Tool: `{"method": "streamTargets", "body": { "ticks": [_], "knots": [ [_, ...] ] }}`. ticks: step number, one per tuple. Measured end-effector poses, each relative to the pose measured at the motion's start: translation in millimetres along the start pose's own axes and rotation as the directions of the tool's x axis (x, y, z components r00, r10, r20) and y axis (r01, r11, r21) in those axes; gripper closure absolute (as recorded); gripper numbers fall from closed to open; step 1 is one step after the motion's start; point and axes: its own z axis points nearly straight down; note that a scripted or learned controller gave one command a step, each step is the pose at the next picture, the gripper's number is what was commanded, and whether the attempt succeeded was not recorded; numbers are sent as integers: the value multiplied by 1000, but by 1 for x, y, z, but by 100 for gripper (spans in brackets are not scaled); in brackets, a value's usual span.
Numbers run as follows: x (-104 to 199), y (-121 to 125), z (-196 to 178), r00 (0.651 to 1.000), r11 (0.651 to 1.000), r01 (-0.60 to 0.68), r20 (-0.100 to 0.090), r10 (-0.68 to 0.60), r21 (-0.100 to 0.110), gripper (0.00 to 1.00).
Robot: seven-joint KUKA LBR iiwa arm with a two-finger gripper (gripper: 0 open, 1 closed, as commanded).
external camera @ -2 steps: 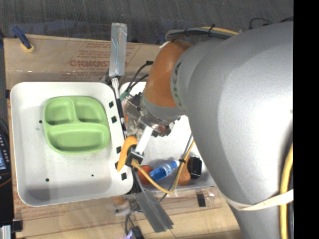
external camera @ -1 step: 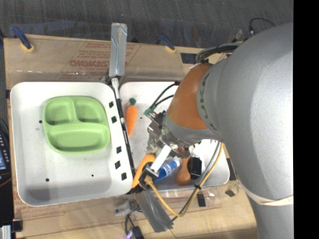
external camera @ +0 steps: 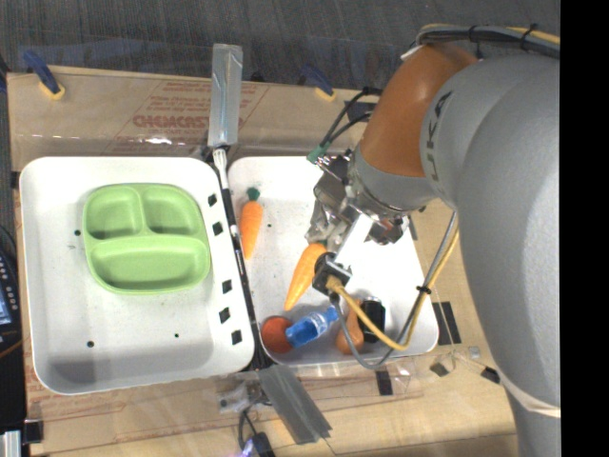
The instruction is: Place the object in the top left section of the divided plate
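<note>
1. A tapered orange object (external camera: 304, 272), smooth and carrot-like, is seen in the right bin (external camera: 285, 179), lying at a slant with its narrow end pointing towards the bin's near left corner.
2. Its upper, broader end is found right against the underside of the hand (external camera: 326, 241); whether it is actually gripped cannot be told.
3. A second carrot (external camera: 250, 227), orange with a small green top, is noted alongside the right bin's left wall, apart from the first object.
4. A red-orange ball (external camera: 275, 332) and a blue bottle (external camera: 311, 329) are recorded touching each other at the near edge of the right bin, just below the tapered object's tip.
5. The green divided plate (external camera: 147, 255) is located in the left bin (external camera: 57, 303), towards its far side. Two small sections are set along the far edge and one wide section along the near edge; the top left section (external camera: 114, 212) is bare.
6. The arm (external camera: 495, 160) is seen reaching in from the right, its orange band (external camera: 409, 112) above the wrist, with the wrist bent down over the middle of the right bin.
7. The hand is pointed down and leftwards into the right bin. How far it is open cannot be told, as its tip is hidden by its own body.
</note>
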Motion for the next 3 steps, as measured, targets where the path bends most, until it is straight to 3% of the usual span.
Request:
{"method": "streamTargets", "body": {
  "ticks": [1, 2, 3],
  "knots": [
    [-14, -43, 80, 982, 982, -191, 4, 191, 4, 100],
    [-18, -38, 69, 980, 980, -201, 0, 201, 1, 100],
    [-47, 6, -32, 993, 993, -114, -1, 114, -1, 100]
  ]
}}
